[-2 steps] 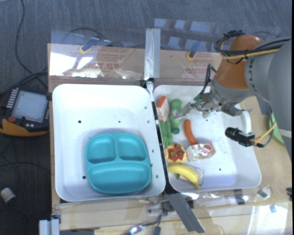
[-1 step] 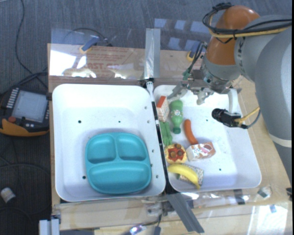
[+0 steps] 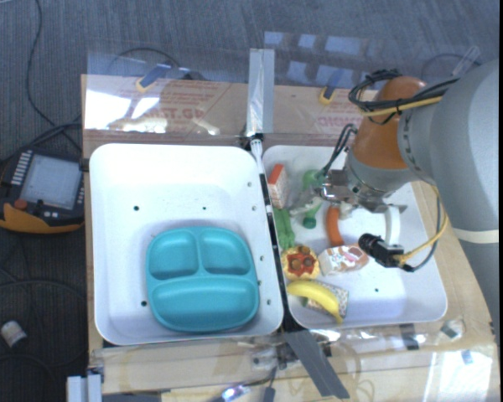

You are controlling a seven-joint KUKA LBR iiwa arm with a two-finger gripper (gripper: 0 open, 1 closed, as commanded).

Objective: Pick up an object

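Although the arm's wrist covers much of the right bin (image 3: 419, 296), the pincer (image 3: 339, 198) can be placed low over that bin's upper middle; whether it is open or closed cannot be told. Directly beneath and just toward the near edge lies an orange carrot (image 3: 334, 226), the closest candidate, its long axis running roughly from far to near, upper end tucked under the pincer. A green toy vegetable (image 3: 310, 199) sits just left of it. The banana (image 3: 317, 296) lies well nearer the front, crosswise. The teal divided plate (image 3: 203, 276) occupies the left bin (image 3: 126, 174).
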